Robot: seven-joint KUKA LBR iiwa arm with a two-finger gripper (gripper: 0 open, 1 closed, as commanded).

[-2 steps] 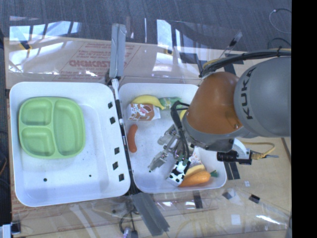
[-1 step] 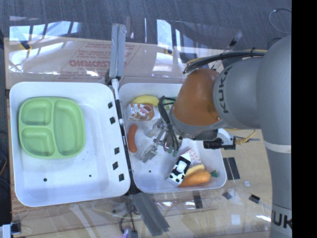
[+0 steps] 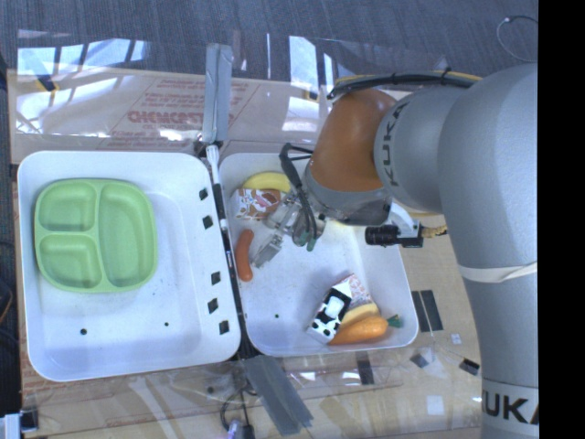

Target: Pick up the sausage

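The sausage (image 3: 244,255), a small reddish-orange link, lies against the left wall of the right bin (image 3: 292,337). My gripper (image 3: 271,245) hangs just to its right, its metal fingers pointing down and left toward the bin floor. The fingers stand slightly apart with nothing between them. The sausage and the fingertips are a short gap apart.
A banana (image 3: 265,182) and a printed wrapper (image 3: 259,205) lie at the right bin's back left. A black-and-white carton (image 3: 331,314) and a carrot (image 3: 361,329) rest at its front right. The left bin (image 3: 119,337) holds a green divided plate (image 3: 94,235).
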